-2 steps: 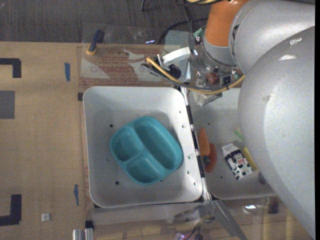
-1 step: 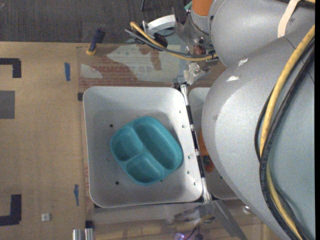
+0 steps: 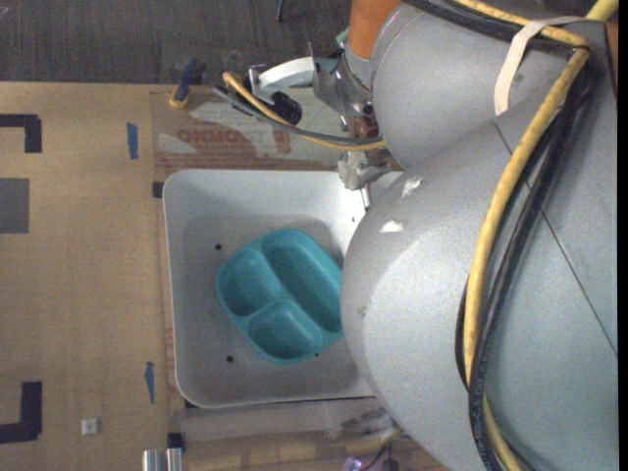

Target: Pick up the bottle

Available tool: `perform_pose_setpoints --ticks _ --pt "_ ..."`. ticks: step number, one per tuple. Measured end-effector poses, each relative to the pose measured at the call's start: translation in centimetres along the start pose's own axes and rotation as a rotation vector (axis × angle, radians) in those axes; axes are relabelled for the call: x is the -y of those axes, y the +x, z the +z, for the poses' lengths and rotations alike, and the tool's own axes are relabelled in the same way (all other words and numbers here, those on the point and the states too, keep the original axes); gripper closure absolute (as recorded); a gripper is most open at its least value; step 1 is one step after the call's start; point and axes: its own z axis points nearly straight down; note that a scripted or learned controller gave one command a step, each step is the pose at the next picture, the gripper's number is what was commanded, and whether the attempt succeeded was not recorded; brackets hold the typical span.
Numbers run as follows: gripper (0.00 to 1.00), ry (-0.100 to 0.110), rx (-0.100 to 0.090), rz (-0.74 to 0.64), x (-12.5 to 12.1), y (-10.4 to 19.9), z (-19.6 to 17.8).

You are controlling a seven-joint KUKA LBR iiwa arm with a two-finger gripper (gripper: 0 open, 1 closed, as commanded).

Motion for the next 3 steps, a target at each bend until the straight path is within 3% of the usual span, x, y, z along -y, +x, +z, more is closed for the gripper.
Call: perform_pose_setpoints --ticks 2,3 --pt "1.00 0.000 -0.002 -0.031 4.1 4.5 -0.9" --pt "1.00 0.000 0.002 0.007 4.9 2.3 2.9"
